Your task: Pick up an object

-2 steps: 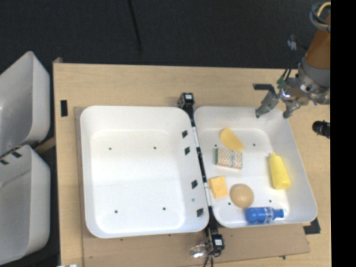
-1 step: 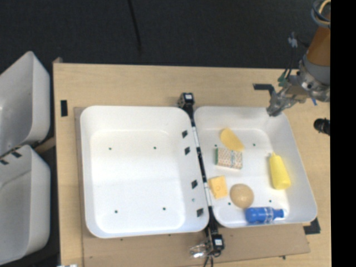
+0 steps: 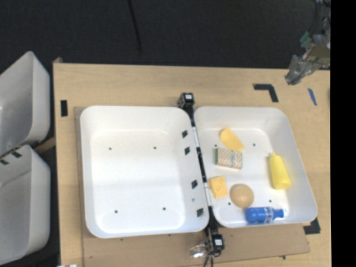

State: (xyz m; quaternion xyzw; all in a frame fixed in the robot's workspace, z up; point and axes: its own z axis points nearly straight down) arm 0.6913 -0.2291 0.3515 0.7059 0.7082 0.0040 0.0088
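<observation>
The right bin holds several objects: a yellow wedge, a speckled green-edged sponge, a yellow bottle, a small yellow block, a tan ball and a blue bottle lying on its side. My gripper hangs at the view's upper right, above the bench and beyond the right bin's far corner, well away from every object. Nothing shows between its fingers.
The left bin sits beside the right one, joined along a black-clipped seam. Black tape marks lie on the wooden bench. White containers stand off the bench's left edge.
</observation>
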